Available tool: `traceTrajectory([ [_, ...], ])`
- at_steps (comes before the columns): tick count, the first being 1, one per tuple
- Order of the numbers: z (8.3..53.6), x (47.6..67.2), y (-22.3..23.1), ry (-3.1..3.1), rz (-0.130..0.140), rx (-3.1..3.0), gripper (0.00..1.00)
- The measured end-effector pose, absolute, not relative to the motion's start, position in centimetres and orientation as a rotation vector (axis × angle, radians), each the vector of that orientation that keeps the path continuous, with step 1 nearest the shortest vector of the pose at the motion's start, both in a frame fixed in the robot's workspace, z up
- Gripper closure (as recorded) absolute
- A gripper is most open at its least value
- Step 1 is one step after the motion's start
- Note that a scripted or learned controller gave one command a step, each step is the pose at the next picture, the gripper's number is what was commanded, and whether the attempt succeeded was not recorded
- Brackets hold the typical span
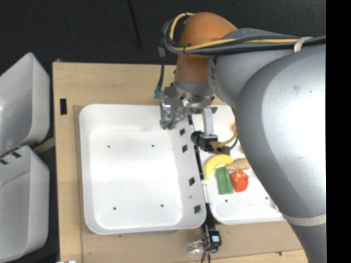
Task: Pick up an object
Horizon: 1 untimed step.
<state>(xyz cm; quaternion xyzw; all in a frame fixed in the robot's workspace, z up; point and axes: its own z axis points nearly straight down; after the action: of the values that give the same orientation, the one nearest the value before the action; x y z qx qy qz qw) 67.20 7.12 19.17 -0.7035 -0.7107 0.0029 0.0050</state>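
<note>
Where the two bins meet, the gripper (pixel 169 115) is positioned over the far right corner of the left bin (pixel 131 223), just beside the shared rim. Its state cannot be told, since the tip is small and blurred.

The objects available for picking are grouped in the right bin (pixel 247 217), close to its left wall. A yellow banana (pixel 215 164) is located farthest, with a green block (pixel 223 181) directly nearer and a red object (pixel 239 181) touching the block's right side. A tan item (pixel 239 163) is seen just right of the banana, and its shape cannot be made out.

Much of the right bin is covered by the grey arm (pixel 285 119), so its right side is hidden. At the left of the bench (pixel 68 163), two white moulded shapes (pixel 22 103) are cut off by the picture's edge.
</note>
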Motion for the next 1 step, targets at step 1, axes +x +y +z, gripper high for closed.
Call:
traceTrajectory([
  [1,11.76,66.21,15.26,-2.231,-0.003,-2.211,1.00],
])
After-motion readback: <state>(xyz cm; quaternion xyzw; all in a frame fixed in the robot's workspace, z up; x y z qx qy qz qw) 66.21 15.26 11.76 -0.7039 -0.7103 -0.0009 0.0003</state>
